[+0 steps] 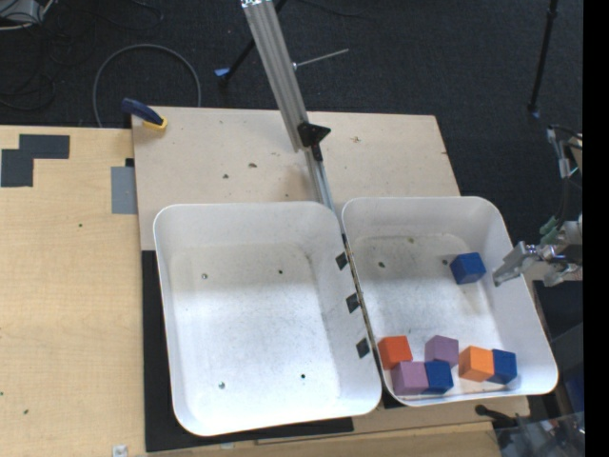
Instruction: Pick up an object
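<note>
The hand (533, 260) is seen at the right rim of the right bin (476, 208), poking in from the side, just outside or over the bin's edge. Whether it's open or closed can't be made out from this angle, it's just too small and grey-on-grey. Nothing is seen held in it, and nothing is touched by it as far as can be told.

Closest to the hand, a lone blue cube (467, 268) is sat inside the right bin, just left of the hand, turned a bit askew to the bin walls. No real long axis on it, it's a cube.

Further from the hand, along the near wall of the right bin, a cluster is found: an orange cube (395, 351), a purple cube (442, 349), another purple cube (410, 377) with a small blue cube (439, 376) touching it, then an orange block (476, 362) and a blue block (503, 366) side by side.

The left bin (190, 227) is set against the right bin, both on the bench (238, 150).

No readable writing or brand is spotted anywhere.
</note>
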`<state>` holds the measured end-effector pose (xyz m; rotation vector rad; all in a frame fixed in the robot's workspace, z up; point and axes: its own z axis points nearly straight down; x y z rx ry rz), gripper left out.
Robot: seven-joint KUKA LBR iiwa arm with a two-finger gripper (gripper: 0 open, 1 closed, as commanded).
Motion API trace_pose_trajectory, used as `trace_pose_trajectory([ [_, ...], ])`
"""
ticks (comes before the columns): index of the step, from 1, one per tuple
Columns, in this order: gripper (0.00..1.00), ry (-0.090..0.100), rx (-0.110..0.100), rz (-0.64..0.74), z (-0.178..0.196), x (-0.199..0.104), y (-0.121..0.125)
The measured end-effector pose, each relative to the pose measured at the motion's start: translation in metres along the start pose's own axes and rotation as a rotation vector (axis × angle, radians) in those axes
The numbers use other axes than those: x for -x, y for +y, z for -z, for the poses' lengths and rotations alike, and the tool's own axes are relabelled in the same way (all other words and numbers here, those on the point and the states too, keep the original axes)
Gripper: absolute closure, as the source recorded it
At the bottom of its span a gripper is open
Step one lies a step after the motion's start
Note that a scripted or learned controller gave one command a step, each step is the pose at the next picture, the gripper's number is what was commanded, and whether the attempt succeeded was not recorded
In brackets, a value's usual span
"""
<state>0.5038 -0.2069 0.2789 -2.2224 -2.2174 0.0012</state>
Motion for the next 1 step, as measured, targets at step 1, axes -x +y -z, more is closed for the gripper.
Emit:
trace_pose_trajectory([
  [1,0.0,0.001,-0.003,0.006,-0.071,0.0015,0.0636],
])
